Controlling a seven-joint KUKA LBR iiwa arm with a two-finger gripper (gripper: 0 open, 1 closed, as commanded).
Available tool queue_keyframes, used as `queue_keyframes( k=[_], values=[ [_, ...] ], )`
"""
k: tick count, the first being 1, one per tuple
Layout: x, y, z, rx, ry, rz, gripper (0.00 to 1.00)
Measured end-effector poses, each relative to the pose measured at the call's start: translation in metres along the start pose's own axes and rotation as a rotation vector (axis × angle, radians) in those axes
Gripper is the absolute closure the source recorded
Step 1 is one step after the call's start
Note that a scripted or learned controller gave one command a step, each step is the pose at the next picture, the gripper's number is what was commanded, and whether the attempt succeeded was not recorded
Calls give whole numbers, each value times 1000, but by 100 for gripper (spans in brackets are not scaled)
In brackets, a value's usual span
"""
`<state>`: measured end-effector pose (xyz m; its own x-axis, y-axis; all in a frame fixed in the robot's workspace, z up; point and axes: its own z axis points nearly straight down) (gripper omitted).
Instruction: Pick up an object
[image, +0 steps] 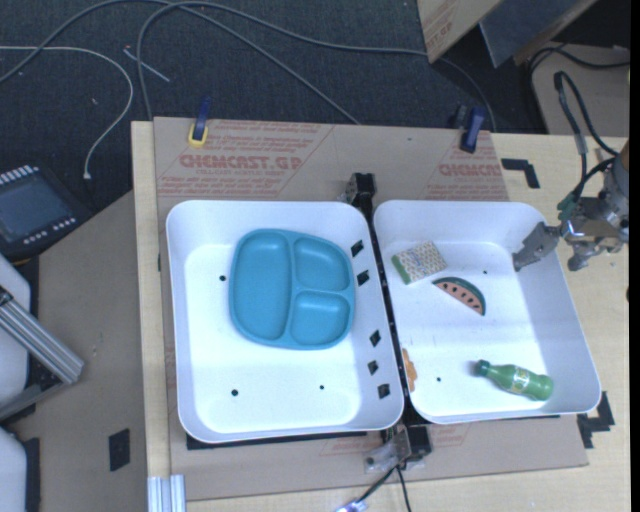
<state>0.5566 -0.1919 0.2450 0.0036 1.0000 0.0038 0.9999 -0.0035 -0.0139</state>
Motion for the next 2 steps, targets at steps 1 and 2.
queue_keyframes(
  k=[1,2],
  values=[
    [1,2,-7,-13,-3,-4,0],
    [4,-5,38,-8,-1,-3,0]
  ],
)
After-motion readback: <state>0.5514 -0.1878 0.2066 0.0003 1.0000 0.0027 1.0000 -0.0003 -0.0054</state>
